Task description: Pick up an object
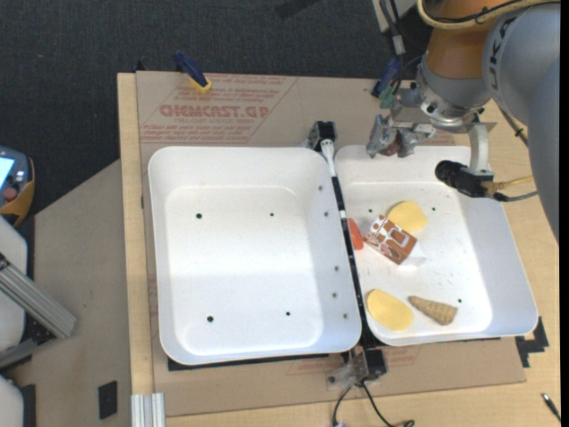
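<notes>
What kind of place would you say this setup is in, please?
Most likely a robotics lab's grasping test bench: a grey-and-orange arm hangs its gripper over two white bins clamped to a cardboard-covered bench, one holding toy food items like a cone.

Two shallow white plastic bins (240, 238), smooth and slightly glossy, rest on a matt brown cardboard sheet (222, 109) covering the counter. The grey arm casing (533, 52) appears smooth, its orange band (467, 25) glossy.

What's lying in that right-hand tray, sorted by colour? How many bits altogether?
Yellow: 2, a disc and another disc
Tan: 1, a cone
Brown and white: 1, a block
Orange-red: 1, a piece
Total: 5
</notes>
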Available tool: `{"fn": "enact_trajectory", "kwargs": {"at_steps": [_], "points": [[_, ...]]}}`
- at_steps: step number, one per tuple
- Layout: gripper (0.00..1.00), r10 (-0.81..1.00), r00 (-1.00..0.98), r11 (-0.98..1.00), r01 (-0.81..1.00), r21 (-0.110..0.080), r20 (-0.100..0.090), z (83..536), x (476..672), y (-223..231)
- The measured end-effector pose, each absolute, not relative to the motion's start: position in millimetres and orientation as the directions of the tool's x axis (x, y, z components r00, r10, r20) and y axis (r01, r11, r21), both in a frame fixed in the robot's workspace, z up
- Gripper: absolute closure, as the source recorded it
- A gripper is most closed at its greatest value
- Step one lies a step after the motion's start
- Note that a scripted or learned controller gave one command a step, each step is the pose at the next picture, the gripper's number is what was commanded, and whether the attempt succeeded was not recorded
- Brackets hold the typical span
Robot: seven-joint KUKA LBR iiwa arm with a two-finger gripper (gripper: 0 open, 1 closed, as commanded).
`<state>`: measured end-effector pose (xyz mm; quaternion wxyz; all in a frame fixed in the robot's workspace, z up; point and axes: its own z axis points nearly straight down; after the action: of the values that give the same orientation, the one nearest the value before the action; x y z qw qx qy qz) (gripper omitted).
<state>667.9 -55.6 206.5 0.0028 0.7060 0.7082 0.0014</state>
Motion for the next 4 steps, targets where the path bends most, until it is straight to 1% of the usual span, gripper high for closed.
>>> {"fn": "enact_trajectory", "kwargs": {"at_steps": [1,2,3,4], "points": [[1.0,1.0,-0.004,0.004,1.0,0.008,-0.003,217,668.4,-55],[1.0,1.0,-0.005,0.005,1.0,0.0,0.002,223,661.1,-11],[1.0,1.0,0.006,-0.006,1.0,-0.001,-0.002,216,659.7,-78],[1.0,1.0,0.0,0.0,1.0,0.003,-0.002,228,660.9,-73]]}}
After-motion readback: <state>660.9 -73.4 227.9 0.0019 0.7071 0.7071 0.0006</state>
